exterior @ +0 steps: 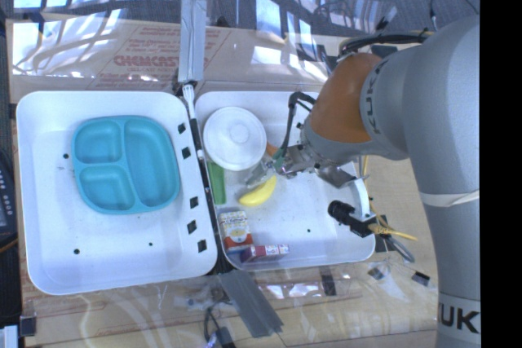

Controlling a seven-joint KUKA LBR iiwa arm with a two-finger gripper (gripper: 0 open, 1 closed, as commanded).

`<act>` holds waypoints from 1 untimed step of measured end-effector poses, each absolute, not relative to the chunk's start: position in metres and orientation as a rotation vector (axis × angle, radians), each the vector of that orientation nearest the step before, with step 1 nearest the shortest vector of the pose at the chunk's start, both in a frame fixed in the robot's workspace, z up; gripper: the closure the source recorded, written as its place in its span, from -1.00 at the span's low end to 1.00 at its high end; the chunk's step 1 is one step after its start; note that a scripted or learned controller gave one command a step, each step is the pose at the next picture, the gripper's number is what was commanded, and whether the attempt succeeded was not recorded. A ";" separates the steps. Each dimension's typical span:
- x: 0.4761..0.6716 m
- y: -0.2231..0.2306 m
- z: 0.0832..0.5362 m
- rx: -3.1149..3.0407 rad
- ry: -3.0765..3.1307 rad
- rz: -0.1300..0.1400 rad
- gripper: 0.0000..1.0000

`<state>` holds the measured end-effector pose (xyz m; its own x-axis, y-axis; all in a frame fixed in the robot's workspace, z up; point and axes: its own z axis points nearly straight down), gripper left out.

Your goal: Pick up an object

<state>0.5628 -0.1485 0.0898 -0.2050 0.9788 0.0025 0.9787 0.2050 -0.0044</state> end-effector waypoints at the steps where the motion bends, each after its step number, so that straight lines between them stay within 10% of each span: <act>1: 0.563 -0.150 0.096 -1.972 -2.436 0.009 1.00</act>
